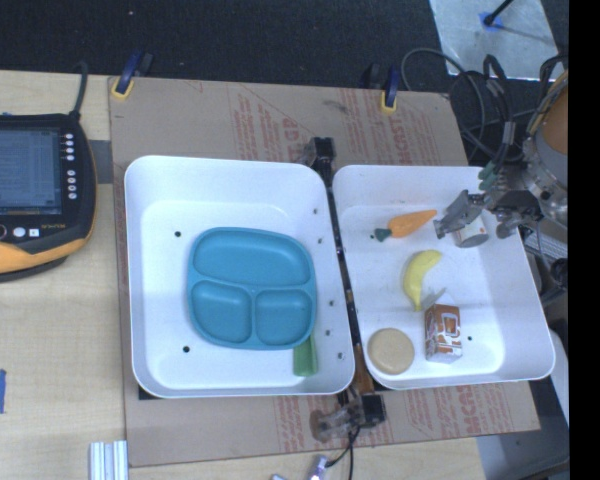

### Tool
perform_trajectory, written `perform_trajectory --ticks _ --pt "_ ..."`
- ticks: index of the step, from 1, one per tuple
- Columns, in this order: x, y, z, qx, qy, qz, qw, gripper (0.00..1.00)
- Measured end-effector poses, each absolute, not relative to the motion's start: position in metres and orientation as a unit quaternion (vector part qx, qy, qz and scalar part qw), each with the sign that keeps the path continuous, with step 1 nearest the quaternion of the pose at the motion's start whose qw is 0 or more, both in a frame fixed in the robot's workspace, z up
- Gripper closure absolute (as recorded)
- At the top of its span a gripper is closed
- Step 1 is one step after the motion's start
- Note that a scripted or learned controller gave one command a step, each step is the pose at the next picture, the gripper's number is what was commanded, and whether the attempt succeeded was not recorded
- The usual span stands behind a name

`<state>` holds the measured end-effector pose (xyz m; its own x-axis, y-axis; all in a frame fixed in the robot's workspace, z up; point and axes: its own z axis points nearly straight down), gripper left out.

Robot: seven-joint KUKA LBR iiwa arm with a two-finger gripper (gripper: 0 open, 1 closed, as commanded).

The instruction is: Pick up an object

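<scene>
The tool (pixel 467 222), jaws spread and empty, hangs just beside the carrot (pixel 412 224) in the right bin (pixel 520 298), so closing there might only nudge it away

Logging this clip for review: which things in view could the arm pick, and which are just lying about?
Job in hand:
gripper
carrot
banana
brown carton
round biscuit
blue divided plate
green block

Lying about:
teach pendant
blue clamps
</scene>
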<state>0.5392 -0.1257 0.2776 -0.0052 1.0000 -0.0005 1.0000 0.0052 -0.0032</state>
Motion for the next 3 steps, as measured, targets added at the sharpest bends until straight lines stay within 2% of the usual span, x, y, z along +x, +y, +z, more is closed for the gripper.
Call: perform_trajectory --ticks 1,2,3 --pt "0.563 -0.123 0.131 -0.705 -0.709 0.0027 0.002 0.0" --pt "0.573 -0.121 0.091 -0.706 -0.709 0.0023 0.002 0.0" --pt "0.573 -0.122 0.102 -0.705 -0.709 0.0038 0.002 1.0"
